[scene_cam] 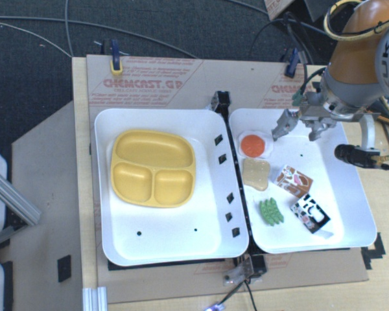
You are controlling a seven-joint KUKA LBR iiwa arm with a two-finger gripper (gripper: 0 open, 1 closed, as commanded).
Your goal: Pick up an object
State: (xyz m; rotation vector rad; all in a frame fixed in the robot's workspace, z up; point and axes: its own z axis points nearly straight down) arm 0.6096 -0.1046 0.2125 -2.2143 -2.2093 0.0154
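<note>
The right bin (350, 193) holds a round orange-red piece (252, 145), a beige bread-like slab (256, 173), a green bumpy item (270, 210), a brown and white packet (294, 181) and a black and white packet (310, 213). My gripper (301, 127) hangs over the bin's far part, to the right of the orange-red piece. Its two grey fingers (284, 124) stand spread, with nothing between them.
A yellow three-compartment tray (153, 168) lies in the left bin (175, 238). A black divider bar (232, 173) runs between the two bins. Blue clamps (115, 55) hold the board at the far edge. Cables cross the dark floor behind.
</note>
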